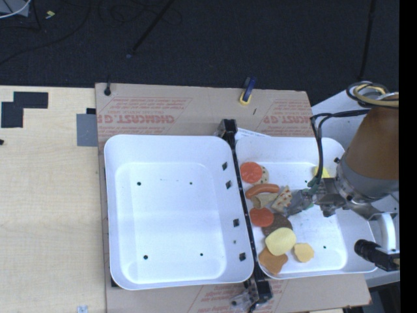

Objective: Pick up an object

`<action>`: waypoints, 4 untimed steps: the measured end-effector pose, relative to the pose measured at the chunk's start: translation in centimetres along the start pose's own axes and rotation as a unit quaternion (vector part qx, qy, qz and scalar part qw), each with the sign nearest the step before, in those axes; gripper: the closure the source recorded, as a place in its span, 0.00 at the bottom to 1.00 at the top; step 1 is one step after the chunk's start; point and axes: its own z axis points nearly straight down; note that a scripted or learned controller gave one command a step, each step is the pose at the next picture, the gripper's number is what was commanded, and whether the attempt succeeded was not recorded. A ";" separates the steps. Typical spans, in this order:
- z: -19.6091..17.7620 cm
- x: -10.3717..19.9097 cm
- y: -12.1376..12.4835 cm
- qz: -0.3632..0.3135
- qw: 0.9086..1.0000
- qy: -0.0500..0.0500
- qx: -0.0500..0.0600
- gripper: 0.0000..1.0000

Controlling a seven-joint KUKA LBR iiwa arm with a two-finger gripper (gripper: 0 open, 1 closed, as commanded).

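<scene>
Cardboard covers the worktop point(195, 106) under two shallow white plastic bins. Reaching low into the right bin point(326, 256), the hand point(301, 201) sits among small food-shaped pieces; whether it grips anything I cannot tell. Just left of it lie a speckled cream piece point(281, 197), a sausage shape point(262, 190) and two red rounds point(251, 172). Below it rest a smooth yellow lump point(280, 241) and an orange wedge point(273, 262). Far left, the left bin point(169, 152) offers wide open floor.

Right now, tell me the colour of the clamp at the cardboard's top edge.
The clamp is blue with a yellow tip, seen in the camera view.
</scene>
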 end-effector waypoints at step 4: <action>11.1 1.2 14.5 -0.002 1.000 -0.001 -0.003 0.00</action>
